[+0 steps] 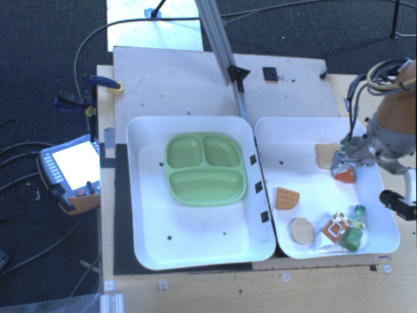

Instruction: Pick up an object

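A small red-orange piece point(346, 175) sits low in the right-hand bin point(306, 142), near its far right side, just under the tip of the gripper point(341, 166) — whether that claw is spread, pressed together or pinching anything cannot be told from this angle. Beside the piece lies a tan slab point(324, 155); farther off are an orange wedge point(286, 198), a beige disc point(301, 230) and a green bottle point(353, 234). The left bin point(150, 240) carries a green divided plate point(205, 168). A clean grab likely calls for a straight, centred descent — clear of the slab.
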You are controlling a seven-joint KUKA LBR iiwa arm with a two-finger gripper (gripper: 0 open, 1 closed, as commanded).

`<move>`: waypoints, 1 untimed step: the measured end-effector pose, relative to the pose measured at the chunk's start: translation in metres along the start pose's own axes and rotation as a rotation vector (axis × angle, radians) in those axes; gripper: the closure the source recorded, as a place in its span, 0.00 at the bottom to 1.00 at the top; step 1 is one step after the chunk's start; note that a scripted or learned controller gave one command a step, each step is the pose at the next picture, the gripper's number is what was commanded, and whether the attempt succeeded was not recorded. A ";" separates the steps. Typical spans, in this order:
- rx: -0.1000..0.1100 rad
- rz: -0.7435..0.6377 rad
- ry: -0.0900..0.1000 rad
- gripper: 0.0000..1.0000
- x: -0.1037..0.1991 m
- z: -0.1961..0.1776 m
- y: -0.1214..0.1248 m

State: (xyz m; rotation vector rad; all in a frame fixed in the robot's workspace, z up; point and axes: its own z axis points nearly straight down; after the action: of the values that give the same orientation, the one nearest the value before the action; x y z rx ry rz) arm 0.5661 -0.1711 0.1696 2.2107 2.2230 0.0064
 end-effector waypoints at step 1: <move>0.001 0.000 0.000 1.00 0.000 -0.045 0.002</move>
State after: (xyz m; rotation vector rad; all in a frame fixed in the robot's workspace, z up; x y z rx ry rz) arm 0.5677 -0.1713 0.2151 2.2118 2.2230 0.0050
